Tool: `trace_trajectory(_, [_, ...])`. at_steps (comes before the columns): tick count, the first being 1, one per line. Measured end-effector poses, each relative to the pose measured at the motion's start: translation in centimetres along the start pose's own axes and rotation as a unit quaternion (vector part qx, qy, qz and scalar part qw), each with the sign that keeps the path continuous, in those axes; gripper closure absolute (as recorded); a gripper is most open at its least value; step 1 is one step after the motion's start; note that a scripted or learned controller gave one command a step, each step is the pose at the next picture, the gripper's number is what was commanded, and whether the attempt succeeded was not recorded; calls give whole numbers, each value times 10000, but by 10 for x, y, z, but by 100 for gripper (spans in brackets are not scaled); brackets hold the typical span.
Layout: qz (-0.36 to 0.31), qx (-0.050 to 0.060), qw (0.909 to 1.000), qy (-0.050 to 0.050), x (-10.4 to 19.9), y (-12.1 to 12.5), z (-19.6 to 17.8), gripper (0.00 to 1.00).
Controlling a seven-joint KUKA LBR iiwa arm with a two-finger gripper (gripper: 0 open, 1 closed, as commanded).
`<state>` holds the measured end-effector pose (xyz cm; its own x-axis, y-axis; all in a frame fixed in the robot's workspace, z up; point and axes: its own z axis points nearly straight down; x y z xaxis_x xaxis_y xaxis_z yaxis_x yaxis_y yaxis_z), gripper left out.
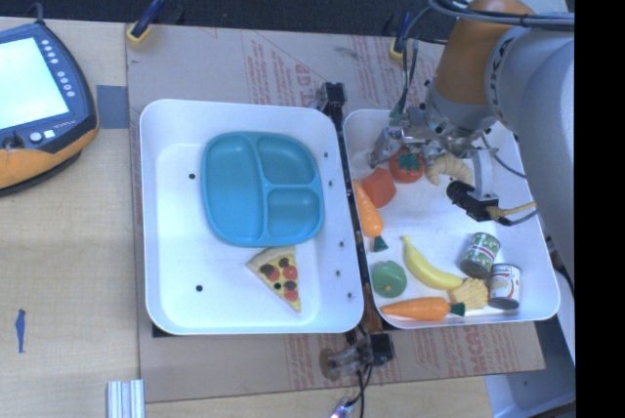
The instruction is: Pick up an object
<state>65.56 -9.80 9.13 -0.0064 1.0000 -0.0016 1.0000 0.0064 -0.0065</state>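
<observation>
The tomato (407, 165), round and red-orange with a dark green top, sits in the right bin (535, 304) directly under the gripper (408, 150), whose fingers come down on either side of it. The wrist hardware crowds over the spot, so I cannot tell how far the fingers are parted or whether they touch the tomato. A pale, lumpy item (448, 168) just right of the fingers is half hidden by the arm (488, 55) and a black cable (474, 201), and is hard to make out.

Just below-left of the fingers lies an orange piece (376, 188), and beyond it a carrot (367, 214) along the bin's left wall. Farther below are a green apple (389, 278), a banana (430, 265), another carrot (418, 310), and two small cans (488, 268) whose labels are too small to read.

Well to the left of the fingers, the left bin (166, 211) holds a blue divided plate (262, 188) and a pizza slice (276, 273). Faint red print on the cardboard sheet (244, 55) under the bins is unreadable. An orange-edged tablet (39, 104) rests far left.
</observation>
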Motion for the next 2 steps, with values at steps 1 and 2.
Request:
trace_trajectory(1, [-9, 9, 10000, -4, -1, 0, -11, 100])
trace_trajectory(2, [1, -4, 10000, 6, 45, -55, -100, 100])
